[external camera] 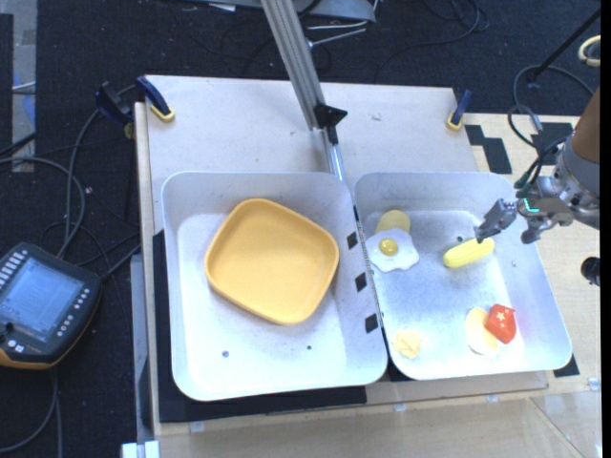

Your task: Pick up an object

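Two white bins sit side by side on my worktop (pixel 286 132), and my tool (pixel 511 219) hangs over the upper right part of the right bin (pixel 535 284), coming in from the right edge of the camera view. I see one dark finger (pixel 494 219) pointing down and to the left, and another dark part on the tool's right side, with open space between them, so I read it as spread apart and holding nothing. Just below and to the left of the tool lies a yellow banana-shaped piece (pixel 469 253), its near end close under that left finger; I cannot tell whether they touch. Further left of the tool sits a toy fried egg (pixel 392 250), with a small round yellow piece (pixel 392 221) right behind it, the two touching or nearly so. Well below the tool, near the front of the same bin, a red strawberry-like piece (pixel 501 322) rests against a pale round piece (pixel 480 334), and to their left lies a small pale yellow lump (pixel 409 343). Far to the tool's left, the left bin (pixel 191 351) carries a shallow yellow square plate (pixel 272 260), lying flat. A handheld control pendant (pixel 38 299) lies off the worktop at far left.
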Robot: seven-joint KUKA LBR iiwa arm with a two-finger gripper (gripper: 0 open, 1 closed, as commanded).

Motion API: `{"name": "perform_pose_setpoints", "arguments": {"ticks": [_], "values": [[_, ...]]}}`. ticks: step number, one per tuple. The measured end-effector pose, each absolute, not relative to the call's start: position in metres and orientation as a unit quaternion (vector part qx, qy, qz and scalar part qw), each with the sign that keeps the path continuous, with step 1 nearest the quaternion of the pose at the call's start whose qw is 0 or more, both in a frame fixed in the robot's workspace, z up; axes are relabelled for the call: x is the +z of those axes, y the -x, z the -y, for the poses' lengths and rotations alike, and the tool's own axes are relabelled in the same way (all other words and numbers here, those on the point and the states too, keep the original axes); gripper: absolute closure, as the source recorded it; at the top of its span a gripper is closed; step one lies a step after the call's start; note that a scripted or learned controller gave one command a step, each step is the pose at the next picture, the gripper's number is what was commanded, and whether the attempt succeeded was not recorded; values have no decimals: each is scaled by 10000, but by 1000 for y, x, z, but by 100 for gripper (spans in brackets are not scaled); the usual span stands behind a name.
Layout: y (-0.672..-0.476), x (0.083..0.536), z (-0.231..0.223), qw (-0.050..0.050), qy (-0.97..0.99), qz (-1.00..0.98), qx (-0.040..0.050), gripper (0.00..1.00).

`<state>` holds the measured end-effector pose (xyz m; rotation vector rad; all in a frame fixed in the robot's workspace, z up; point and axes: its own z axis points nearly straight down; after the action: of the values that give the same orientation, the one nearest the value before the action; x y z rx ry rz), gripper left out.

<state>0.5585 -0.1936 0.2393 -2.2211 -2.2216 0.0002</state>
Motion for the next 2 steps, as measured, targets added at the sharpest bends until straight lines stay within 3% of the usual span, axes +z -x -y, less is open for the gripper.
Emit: {"name": "perform_pose_setpoints", "arguments": {"ticks": [1,2], "values": [[-559,239,194,1,7070,7072,1,0],[-558,184,203,19,7072,7070,13,0]]}}
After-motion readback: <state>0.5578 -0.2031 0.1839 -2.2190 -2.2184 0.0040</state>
